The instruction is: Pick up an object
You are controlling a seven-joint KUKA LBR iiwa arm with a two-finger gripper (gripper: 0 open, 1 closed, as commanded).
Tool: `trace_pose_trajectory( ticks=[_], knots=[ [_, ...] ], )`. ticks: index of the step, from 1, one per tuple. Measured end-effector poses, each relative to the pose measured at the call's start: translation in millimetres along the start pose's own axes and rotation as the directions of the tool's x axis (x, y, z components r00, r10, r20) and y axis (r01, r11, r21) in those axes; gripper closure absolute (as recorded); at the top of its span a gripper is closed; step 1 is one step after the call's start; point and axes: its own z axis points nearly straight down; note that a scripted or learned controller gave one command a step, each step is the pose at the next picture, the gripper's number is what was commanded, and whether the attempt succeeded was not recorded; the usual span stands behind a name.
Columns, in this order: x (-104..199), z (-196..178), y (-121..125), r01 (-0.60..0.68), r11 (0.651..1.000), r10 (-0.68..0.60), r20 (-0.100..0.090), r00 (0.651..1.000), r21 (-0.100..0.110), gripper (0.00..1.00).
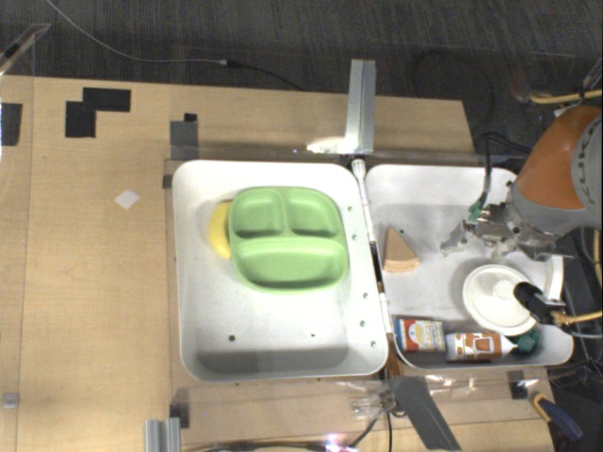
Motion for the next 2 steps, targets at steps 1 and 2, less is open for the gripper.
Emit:
trace_pose_trajectory(
  ticks=[1,2],
  knots=[
    [1.9,12.7,-6.4,0.034,0.999,-0.033,-0.002,0.999,0.008,0.0],
    [1.4,-0.7,-3.4,0.034,0.999,-0.034,0.0,0.999,-0.001,1.0]
  ],
)
